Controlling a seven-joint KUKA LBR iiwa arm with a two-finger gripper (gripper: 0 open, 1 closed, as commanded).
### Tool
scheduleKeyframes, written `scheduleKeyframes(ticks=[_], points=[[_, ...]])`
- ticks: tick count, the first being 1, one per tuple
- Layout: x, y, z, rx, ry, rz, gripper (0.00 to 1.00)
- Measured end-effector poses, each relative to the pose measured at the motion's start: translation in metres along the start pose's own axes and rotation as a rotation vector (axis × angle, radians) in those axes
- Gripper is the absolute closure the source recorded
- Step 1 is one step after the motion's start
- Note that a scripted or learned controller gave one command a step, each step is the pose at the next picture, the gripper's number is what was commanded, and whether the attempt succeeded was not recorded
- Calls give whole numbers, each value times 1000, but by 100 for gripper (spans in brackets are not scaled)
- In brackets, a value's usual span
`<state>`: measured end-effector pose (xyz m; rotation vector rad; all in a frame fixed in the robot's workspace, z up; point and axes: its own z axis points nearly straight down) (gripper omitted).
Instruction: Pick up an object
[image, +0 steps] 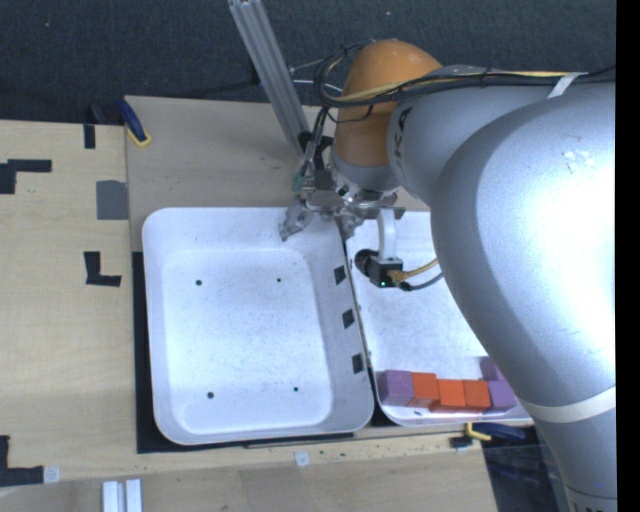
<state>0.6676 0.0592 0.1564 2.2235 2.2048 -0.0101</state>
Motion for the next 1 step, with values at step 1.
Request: scheduleKeyframes(ticks=[1], points=[[17, -64, -38, 5, 11, -9, 0]])
